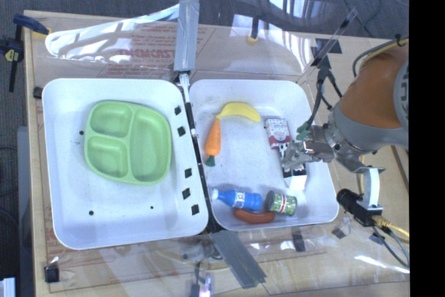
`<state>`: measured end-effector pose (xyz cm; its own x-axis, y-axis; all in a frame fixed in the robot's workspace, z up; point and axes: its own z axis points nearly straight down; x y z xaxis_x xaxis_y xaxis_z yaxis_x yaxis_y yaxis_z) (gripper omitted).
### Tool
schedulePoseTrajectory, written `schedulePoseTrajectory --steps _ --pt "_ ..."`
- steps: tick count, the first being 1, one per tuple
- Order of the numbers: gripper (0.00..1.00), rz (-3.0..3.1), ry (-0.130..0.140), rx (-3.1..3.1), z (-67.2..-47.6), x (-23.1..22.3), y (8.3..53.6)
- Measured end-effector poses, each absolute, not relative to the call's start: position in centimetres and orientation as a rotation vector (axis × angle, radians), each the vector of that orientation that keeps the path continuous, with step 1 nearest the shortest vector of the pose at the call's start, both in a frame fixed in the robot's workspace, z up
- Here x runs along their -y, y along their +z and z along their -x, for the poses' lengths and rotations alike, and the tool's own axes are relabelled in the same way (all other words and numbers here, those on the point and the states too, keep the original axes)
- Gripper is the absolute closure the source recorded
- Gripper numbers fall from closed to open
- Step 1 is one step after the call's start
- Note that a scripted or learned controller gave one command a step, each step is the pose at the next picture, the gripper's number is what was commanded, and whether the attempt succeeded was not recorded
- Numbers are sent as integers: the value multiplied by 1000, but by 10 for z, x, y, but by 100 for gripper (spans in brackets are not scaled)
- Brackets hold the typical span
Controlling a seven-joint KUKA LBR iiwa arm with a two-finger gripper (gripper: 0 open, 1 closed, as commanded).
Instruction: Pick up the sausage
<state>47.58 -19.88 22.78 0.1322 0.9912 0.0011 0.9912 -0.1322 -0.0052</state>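
The sausage point(254, 216), a reddish-brown link, lies along the near wall of the right bin point(243, 149), just below a blue bottle point(238, 199) and a small green can point(282, 203). My gripper point(297, 162) hangs over the bin's right side, above and to the right of the sausage and well apart from it. It sits over a white item by the right wall, just below a red-and-white packet point(277, 132).
A banana point(238, 110) and a carrot point(213, 138) lie in the far half of the right bin. The left bin point(62, 170) holds a green divided plate point(129, 142). Black clips line the divider between the bins.
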Motion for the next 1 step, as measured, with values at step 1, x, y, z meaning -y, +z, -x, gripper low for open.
schedulePoseTrajectory --steps 1 --pt "100 2329 0 2109 -492 148 392"
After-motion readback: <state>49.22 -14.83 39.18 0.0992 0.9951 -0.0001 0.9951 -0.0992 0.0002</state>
